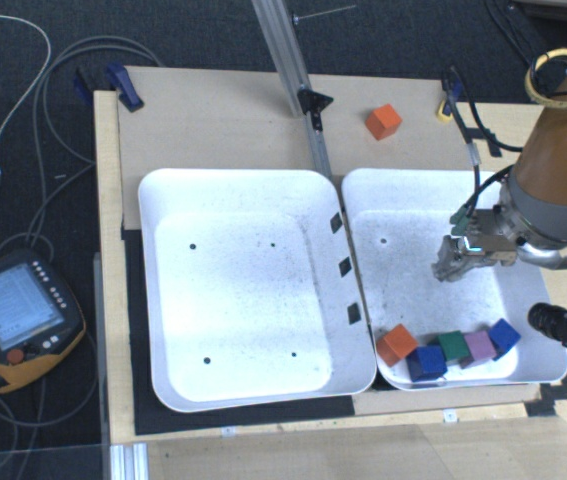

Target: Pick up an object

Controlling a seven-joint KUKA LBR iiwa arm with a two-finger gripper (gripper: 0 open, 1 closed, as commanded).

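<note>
Several small blocks lie along the near edge of the right bin (403, 218): an orange block (397, 343), a dark blue block (426, 362), a green block (453, 347), a pink block (479, 344) and a blue block (503, 336). My gripper (455, 260) hangs over the middle of the right bin, above and behind the row of blocks, with no block between its fingers. The arm's wrist hides how far apart the fingers stand.
The left bin (163, 208) sits beside the right one. Another orange block (384, 121) rests on the bench behind the bins. A metal pole (281, 38) rises at the back. A teach pendant (18, 313) lies on the floor at left.
</note>
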